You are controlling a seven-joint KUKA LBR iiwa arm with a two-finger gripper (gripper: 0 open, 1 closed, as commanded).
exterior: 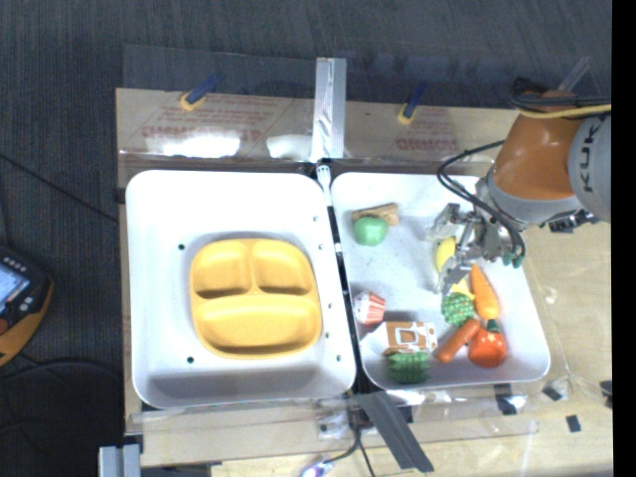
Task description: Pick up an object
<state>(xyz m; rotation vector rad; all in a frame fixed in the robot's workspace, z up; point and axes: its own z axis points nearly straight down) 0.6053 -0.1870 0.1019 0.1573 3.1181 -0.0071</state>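
— Approach step, by the look of it. From the camera view you have the gripper [459,256] down in the right bin [537,361], toward its far right side, the fingers [449,266] pointing down over a yellow piece [444,253] that looks like a banana.

— Are they closed on it?

— You cannot tell from here. They sit right at the yellow piece, but the overlap hides whether it is between them or only beside them, and how wide they stand is too small to read.

— What else is close?

— An orange carrot [483,293] and a green broccoli piece [456,309] just beside, nearer the front edge; a red tomato [487,348] at the front right corner. A green apple [370,230] lies near the far left corner. The left bin [149,266] carries a yellow divided tray [255,296].

— Next move?

— I judge you need the fingers to straddle one item, close, then lift straight up, clear of the crowded neighbours.
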